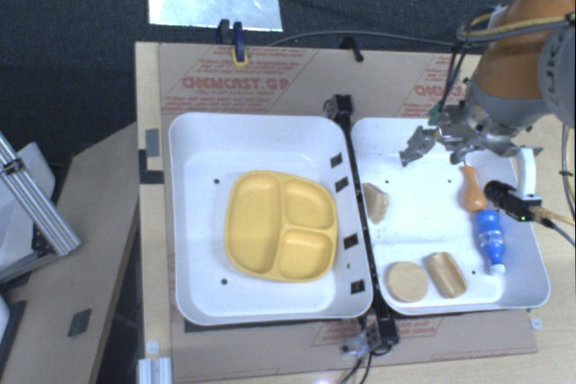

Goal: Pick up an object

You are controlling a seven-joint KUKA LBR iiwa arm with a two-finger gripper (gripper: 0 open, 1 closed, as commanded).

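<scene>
My gripper (435, 152) hovers over the far part of the right bin (423, 220), fingers spread apart with nothing between them. Below and right of it lies a small orange gourd-shaped piece (472, 188). A blue bottle (490, 240) lies along the bin's right wall. Near the bin's front sit a round tan disc (407, 281) and a brown bread-like piece (445, 273). A pale tan wedge (375, 202) rests against the left wall of this bin.
The left bin (202, 193) holds a yellow divided plate (281, 225). A black divider with clips (354, 211) runs between the bins. The grey and orange arm (522, 49) reaches in from the right, with cables trailing above it.
</scene>
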